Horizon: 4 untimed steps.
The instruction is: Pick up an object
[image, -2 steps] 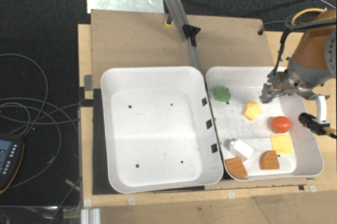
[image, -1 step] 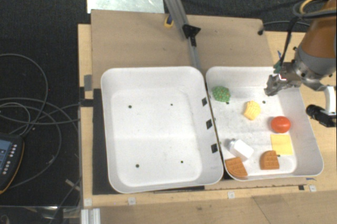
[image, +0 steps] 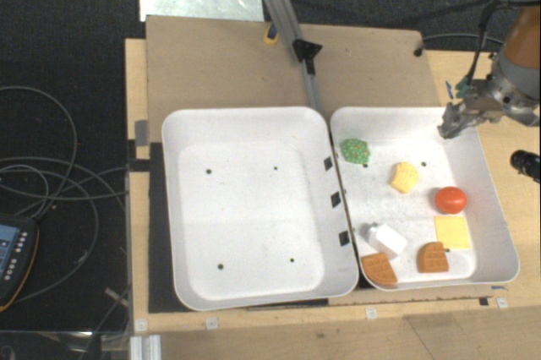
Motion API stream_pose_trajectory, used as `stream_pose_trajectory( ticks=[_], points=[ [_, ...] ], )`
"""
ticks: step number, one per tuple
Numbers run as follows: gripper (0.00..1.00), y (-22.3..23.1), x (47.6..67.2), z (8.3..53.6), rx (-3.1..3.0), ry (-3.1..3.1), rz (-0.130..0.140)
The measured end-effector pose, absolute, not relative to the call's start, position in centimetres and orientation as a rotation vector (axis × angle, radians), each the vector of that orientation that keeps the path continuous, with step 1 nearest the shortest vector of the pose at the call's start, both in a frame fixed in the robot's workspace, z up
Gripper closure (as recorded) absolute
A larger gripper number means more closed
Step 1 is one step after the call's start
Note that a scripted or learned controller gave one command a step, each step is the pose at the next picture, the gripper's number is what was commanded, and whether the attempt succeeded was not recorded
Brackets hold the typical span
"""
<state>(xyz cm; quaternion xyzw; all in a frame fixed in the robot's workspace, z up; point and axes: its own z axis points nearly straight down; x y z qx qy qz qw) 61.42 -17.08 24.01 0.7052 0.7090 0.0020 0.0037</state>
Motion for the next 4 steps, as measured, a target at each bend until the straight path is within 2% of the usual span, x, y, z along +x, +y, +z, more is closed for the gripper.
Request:
stream_pose_trajectory(
  ticks=[4],
  points=[
    [1.00,6.2,64.2,21.2,2.210,2.234,0.005]
  ],
)
